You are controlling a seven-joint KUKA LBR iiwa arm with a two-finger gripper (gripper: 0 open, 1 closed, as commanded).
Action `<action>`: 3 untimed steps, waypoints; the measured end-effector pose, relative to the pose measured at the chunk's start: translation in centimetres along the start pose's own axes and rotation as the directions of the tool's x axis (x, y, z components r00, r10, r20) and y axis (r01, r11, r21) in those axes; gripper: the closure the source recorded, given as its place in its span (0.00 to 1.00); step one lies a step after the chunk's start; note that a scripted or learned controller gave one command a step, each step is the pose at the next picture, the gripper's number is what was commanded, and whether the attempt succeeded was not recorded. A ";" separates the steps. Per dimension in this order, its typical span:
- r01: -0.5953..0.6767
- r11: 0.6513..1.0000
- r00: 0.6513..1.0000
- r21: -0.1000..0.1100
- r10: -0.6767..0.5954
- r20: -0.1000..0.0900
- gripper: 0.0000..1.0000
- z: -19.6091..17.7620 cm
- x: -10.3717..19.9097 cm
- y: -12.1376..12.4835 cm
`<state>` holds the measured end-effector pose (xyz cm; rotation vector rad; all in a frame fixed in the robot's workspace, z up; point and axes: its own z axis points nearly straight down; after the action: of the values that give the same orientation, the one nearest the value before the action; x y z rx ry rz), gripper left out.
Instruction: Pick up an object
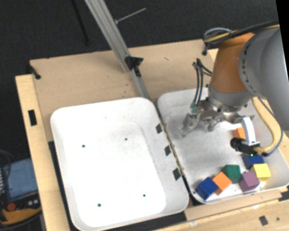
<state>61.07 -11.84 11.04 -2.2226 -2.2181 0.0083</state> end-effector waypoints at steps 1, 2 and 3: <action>-0.005 1.000 1.000 -0.010 0.005 -0.003 1.00 -1.4 0.1 0.2; 0.002 1.000 1.000 -0.011 -0.002 -0.003 1.00 -5.8 0.0 0.6; 0.004 1.000 1.000 -0.011 -0.004 -0.002 1.00 -9.9 -0.1 0.7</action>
<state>61.86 -11.91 20.98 -2.2221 -2.2274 -0.0065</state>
